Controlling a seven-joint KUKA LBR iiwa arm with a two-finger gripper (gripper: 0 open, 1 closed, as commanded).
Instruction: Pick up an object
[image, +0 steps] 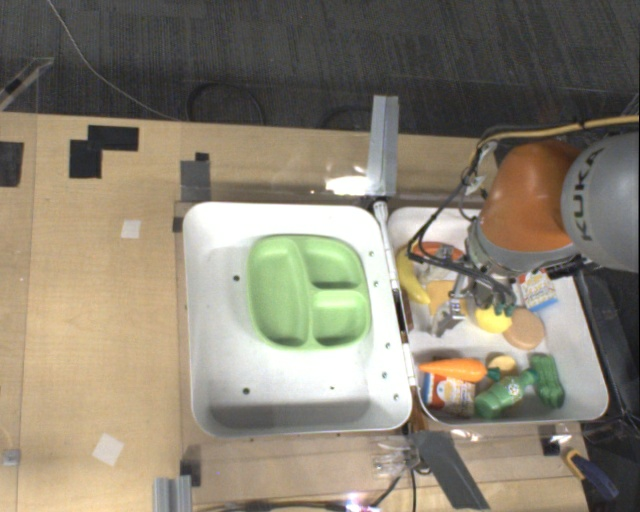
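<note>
I have the tool (452, 312) low in the right white bin (590, 385); I cannot tell its state. The small yellow lemon-like fruit (492, 320) lies just beside it toward the arm, and the yellow banana (413, 279) lies on its other side.

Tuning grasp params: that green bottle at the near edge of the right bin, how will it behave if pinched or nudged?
The green bottle lies on its side, so a nudge would probably roll it. It looks like smooth plastic, likely light and a bit slippery between the fingers. The carrot and the bin wall crowd it, so rolling room seems limited.
</note>
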